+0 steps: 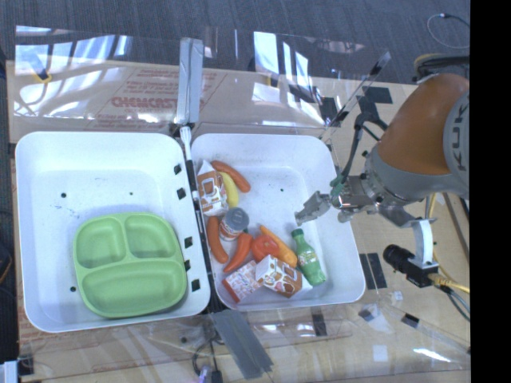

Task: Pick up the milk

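the near edge of the bench [144, 349] is carrying some clear plastic sheeting. just past that, the right bin [343, 214] is holding a pile along its near and left sides: a small carton [242, 281] in the near-left corner, and another carton [279, 276] with an orange-brown print touching it on the right. a green bottle [308, 258] is lying tilted just beside that one, near the bin's near-right corner. orange carrot-looking pieces [239, 250] and a small jar with a grey lid [234, 223] are sitting further in. the milk [210, 191], a white and brown carton, is leaning against the left wall of the right bin, with a banana [230, 187] and a sausage-like thing [231, 175] touching it on the far side.

the left bin [48, 174] is carrying a green divided plate [130, 265] toward its near side.

the tool [311, 208] is hanging over the right part of the right bin, well apart from the milk. can't tell how far open it is, and nothing is showing between its tips.
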You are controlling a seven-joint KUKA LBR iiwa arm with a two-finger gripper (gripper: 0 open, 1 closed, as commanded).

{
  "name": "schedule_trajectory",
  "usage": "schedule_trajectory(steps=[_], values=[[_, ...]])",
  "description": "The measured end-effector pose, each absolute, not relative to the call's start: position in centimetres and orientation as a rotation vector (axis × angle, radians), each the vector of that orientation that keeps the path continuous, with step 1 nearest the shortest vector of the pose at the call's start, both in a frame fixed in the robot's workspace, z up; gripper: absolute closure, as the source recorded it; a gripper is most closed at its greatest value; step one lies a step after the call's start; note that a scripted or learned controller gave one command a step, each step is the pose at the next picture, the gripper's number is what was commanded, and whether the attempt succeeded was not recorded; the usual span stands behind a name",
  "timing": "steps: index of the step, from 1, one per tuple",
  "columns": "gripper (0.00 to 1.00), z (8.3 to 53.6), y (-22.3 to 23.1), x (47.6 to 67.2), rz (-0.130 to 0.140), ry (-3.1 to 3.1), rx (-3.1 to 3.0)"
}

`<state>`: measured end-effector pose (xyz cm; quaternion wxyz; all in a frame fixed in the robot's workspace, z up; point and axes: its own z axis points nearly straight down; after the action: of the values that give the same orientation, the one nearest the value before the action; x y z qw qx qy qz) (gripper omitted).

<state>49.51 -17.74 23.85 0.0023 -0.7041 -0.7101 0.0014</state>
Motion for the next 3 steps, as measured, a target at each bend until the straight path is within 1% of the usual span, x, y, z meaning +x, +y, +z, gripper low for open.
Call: schedule_trajectory(steps=[1, 2, 3], values=[[1.0, 24.7, -17.7, 49.6, 0.008, -2.233, -2.2], [1.0, 28.6, -6.6, 48.9, 0.001, -2.389, -2.041], [1.0, 25.8, -1.7, 48.1, 0.003, -2.569, -1.805]])
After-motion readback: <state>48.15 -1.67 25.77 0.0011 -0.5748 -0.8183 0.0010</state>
